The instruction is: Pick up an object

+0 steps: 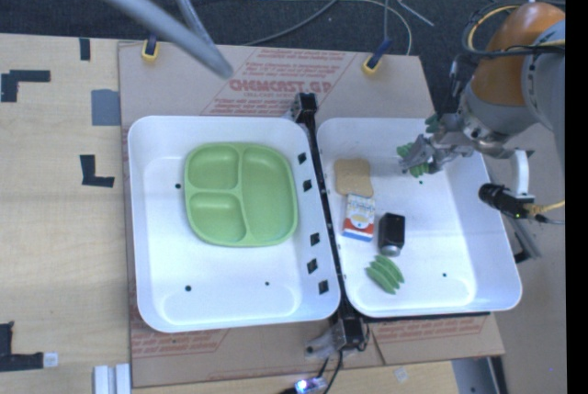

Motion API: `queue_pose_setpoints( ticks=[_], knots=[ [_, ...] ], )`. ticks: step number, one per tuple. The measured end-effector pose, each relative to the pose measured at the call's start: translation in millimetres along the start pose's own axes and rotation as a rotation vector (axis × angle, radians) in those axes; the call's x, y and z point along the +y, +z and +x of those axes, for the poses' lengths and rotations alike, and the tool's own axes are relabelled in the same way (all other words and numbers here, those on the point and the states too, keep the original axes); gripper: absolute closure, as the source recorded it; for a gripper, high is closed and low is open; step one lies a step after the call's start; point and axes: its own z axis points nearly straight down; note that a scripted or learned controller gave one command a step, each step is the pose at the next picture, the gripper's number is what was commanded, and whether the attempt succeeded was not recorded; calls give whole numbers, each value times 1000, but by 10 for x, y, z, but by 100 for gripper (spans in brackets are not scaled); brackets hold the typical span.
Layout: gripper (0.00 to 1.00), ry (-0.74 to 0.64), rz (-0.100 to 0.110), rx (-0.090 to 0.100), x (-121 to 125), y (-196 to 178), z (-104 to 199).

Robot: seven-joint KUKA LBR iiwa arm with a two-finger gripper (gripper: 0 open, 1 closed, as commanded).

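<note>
At the right of the frame, the gripper (421, 155) hovers over the right bin (459, 291) with something small and green at its fingertips; whether it is grasped I cannot tell. It looks light and soft, best pinched gently across its middle.

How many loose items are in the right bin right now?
4, in a column near its left wall: a tan slab farthest back, a small red-and-white carton, a black block beside it, a green leafy piece nearest. The tool may hide more.
</note>
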Motion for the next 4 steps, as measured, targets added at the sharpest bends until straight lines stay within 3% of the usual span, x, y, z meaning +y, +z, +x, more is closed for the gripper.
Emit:
queue_pose_setpoints(
  ticks=[1, 2, 3, 4],
  knots=[
    [100, 1, 0, -1, -35, -581, -50],
    [100, 0, 5, -1, -32, -543, -52],
    [100, -5, 6, 2, 22, -499, 555],
    [100, -5, 8, 2, -79, -453, 1159]
  ],
)
